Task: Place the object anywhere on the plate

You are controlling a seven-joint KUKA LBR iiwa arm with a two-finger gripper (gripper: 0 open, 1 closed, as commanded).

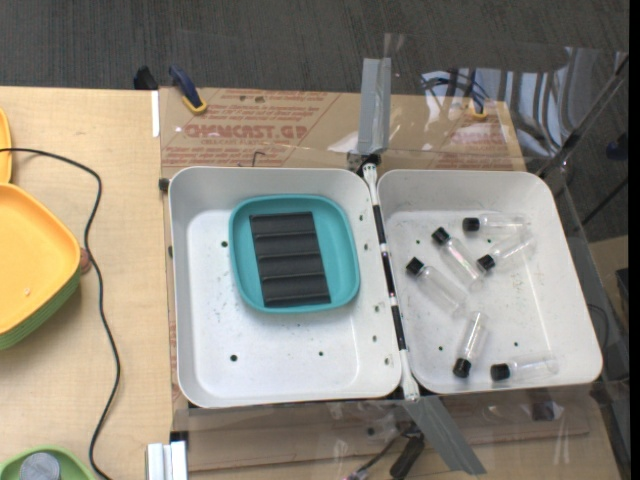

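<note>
1. Sitting in the left bin [200, 348], a teal plate [294, 253] rests toward the back half, square with rounded corners. A dark ribbed insert [290, 258] lies flat in its well and covers most of the landing area.
2. Right bin [560, 268] holds the task's things: several clear vials with black caps, scattered loose. One pair [470, 230] lies near the back, two more [435, 273] sit by the middle, one vial [468, 343] points toward the front, another [520, 370] lies along the front wall.
3. Vials all lie on their sides, apart or barely touching; likely tipped in as a batch, so none offers an upright grasp.
4. Jaws: arm is outside this frame, so width cannot be told. Nothing is being carried.
5. Judged stage: pick not begun. Plate carries no vial.
6. Bins butt together at a hinged seam [385, 268], so a carry from right to left only has to clear the shared walls.
7. Off to the left on the surface [110, 128]: stacked yellow dishes [30, 258] and a black cable [100, 268], well apart from the work.
8. Risk, as a guess: round vials may roll on the ribbed insert, though the plate rim should keep them in.
</note>
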